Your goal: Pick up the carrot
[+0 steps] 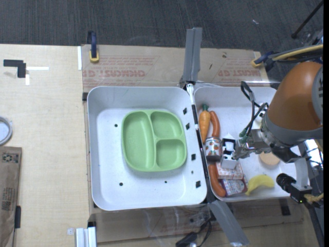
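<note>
The carrot [204, 124] is orange with a green top and lies along the left wall of the right bin [231, 94], pointing towards the bin's far side. A red-orange sausage [215, 125] lies right beside it. My gripper [229, 156] hangs over the middle of the right bin, to the right of the carrot and nearer the front. It is above a small can [212, 147] and a pink packet [232, 172], and apart from the carrot. The arm's orange band [298, 99] rises behind it.
The left bin [100, 153] holds a green divided plate [154, 139]. In the right bin's front part lie a second sausage [216, 183], a banana [259, 183] and a tan round piece [269, 160]. Cables run by the wrist.
</note>
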### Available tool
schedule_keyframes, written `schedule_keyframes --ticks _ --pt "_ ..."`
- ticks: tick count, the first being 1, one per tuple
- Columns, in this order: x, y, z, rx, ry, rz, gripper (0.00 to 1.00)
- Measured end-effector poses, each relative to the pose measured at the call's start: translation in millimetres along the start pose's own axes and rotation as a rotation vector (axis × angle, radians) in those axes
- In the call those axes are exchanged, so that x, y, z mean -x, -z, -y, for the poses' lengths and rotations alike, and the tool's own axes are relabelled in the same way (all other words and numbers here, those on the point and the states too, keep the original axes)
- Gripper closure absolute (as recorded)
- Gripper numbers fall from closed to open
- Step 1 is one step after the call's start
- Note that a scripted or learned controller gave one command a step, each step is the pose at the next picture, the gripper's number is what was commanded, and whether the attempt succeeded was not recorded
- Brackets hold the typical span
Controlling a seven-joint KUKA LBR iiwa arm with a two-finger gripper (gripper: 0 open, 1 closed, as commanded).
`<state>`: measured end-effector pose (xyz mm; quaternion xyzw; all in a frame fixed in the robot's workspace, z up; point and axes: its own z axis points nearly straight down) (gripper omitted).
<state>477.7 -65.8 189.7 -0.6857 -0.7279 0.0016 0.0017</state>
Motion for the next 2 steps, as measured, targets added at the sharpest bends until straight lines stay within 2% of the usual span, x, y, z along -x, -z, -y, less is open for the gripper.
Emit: schedule_keyframes --ticks 1,2 --pt "-82.8 55.5 -5.7 0.002 -0.08 0.002 1.0" --pt "-61.6 -0.3 -103.9 -0.001 -0.62 0.003 1.0"
